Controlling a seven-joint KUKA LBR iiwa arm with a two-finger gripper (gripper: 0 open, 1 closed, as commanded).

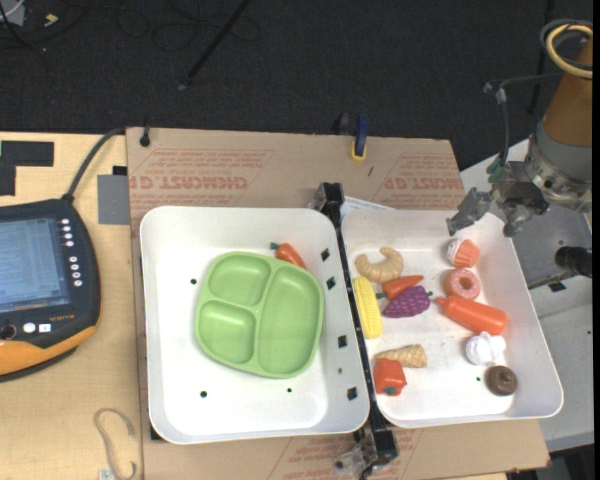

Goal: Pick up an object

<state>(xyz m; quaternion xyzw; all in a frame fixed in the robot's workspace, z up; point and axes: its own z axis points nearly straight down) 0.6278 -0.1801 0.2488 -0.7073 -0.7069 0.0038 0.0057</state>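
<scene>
Toy food (472, 314) sits all over the right bin (540, 388); my gripper (490, 211) hangs open above its far corner, holding nothing.

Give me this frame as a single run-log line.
arm: over right bin far corner | gripper: nothing visibly held | nearest: orange-pink toy | left bin: green plate, carrot

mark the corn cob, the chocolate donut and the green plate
corn cob (367, 307): camera view, mid-length of the cob.
chocolate donut (500, 379): camera view, on its ring.
green plate (259, 314): camera view, ridge between compartments.
</scene>
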